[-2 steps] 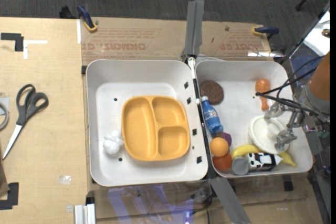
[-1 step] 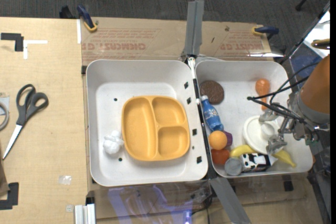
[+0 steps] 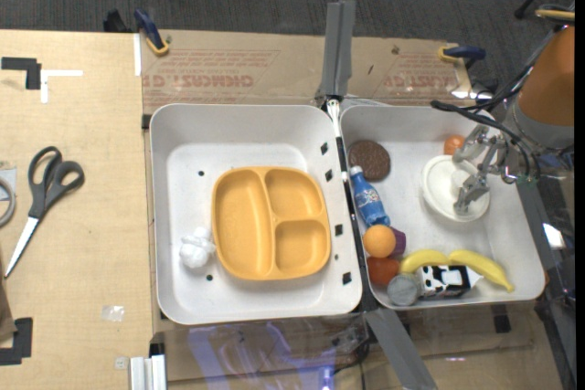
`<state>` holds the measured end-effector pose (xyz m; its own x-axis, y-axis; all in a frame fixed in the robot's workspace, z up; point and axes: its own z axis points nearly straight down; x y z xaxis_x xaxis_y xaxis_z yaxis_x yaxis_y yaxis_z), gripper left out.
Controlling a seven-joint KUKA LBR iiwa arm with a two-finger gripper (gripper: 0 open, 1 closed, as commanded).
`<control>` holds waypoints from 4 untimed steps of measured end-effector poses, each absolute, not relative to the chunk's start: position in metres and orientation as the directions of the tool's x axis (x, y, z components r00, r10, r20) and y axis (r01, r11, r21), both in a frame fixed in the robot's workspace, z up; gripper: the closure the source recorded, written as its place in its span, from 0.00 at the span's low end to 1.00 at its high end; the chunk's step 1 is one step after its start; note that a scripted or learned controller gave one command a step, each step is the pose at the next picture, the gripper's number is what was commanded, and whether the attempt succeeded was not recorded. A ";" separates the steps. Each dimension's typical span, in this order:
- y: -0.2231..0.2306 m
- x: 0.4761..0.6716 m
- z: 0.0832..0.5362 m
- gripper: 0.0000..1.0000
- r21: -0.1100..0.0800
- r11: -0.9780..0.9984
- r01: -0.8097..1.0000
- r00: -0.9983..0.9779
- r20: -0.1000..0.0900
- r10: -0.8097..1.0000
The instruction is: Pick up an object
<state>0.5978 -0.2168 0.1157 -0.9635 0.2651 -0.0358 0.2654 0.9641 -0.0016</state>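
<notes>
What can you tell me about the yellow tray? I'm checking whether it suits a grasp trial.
The tray is a yellow-orange, plastic-looking plate with rounded corners and three compartments: one long section on its left and two smaller ones on its right. It lies flat, open side up, near the middle of the left bin, slightly rotated. Nothing sits in its compartments. A crumpled white lump lies against its lower left edge.
</notes>
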 end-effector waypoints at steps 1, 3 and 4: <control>-0.201 0.583 0.114 0.00 0.003 0.905 0.426 -0.903 -0.056 0.425; -0.222 0.573 0.230 0.00 0.000 0.925 0.379 -0.925 -0.005 0.379; -0.221 0.640 0.094 0.00 0.000 0.949 0.317 -0.949 -0.007 0.317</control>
